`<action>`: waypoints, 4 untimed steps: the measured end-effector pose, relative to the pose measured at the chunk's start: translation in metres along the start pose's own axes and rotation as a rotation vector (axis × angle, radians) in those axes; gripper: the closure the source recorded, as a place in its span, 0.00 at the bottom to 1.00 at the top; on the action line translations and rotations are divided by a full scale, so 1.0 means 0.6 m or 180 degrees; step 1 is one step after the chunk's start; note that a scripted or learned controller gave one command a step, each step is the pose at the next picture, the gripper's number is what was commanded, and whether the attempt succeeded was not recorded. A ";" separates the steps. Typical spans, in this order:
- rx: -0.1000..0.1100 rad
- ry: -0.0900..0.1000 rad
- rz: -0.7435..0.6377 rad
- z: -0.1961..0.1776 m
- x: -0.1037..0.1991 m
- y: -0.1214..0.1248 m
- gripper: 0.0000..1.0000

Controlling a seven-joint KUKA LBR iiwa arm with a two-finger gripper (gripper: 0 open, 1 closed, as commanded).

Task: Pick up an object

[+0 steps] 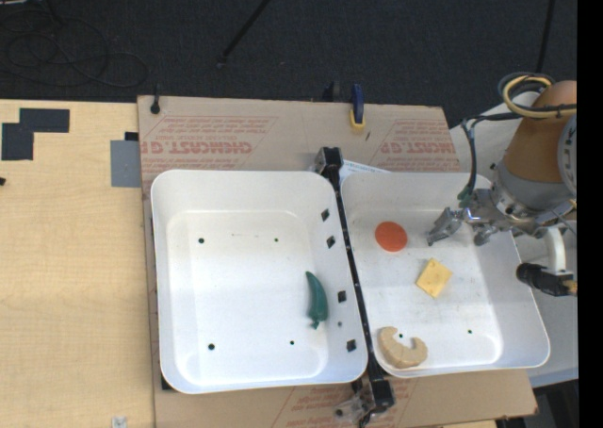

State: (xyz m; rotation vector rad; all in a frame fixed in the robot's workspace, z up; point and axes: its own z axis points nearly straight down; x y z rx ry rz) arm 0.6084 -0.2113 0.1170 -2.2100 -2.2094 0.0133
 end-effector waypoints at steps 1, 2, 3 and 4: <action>-0.0064 -0.0020 -0.0007 -0.038 -0.004 0.061 0.00; -0.0072 -0.0024 -0.0005 -0.149 -0.005 0.058 0.00; -0.0034 -0.0011 -0.0009 0.060 0.020 0.057 0.00; -0.0055 -0.0021 -0.0004 0.047 -0.002 0.060 0.00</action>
